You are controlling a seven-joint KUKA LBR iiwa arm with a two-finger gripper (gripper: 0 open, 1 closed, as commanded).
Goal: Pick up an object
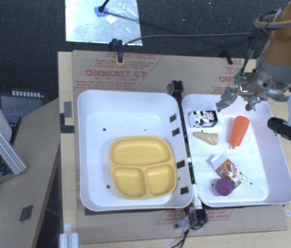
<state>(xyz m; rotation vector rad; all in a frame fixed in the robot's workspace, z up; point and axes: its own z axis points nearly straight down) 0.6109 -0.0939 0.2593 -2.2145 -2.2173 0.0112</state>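
A dark carpeted floor runs behind the bench, with a shiny metal sheet (pixel 102 13) lying on it at the top and a cable trailing off toward the arm. The bench itself is covered by a brown board with red printed lettering, and on it sit two shallow white bins side by side, touching along a black hinged seam.

The left bin (pixel 96 107) holds one thing: a yellow divided plate (pixel 142 166) with three compartments, resting toward the near side of the bin.

The right bin (pixel 274 159) has the small stuff. A black-and-white carton (pixel 204 119) (cow-patterned, by the look of it) lies near the far left corner. Just in front of it lies a pale cone-shaped piece (pixel 207 137), perhaps a toy ice-cream cone, though it is too small to be sure. To their right an orange bottle (pixel 238 130) lies at a slight tilt, cap end nearer me. Closer to the front, a small brown-and-white packet (pixel 229 172) lies touching a purple ball (pixel 224 187).

The arm comes in from the right, orange band above the wrist. Its gripper (pixel 238 99) hangs over the far edge of the right bin, fingers spread apart with nothing between them, just above and between the carton and the bottle.
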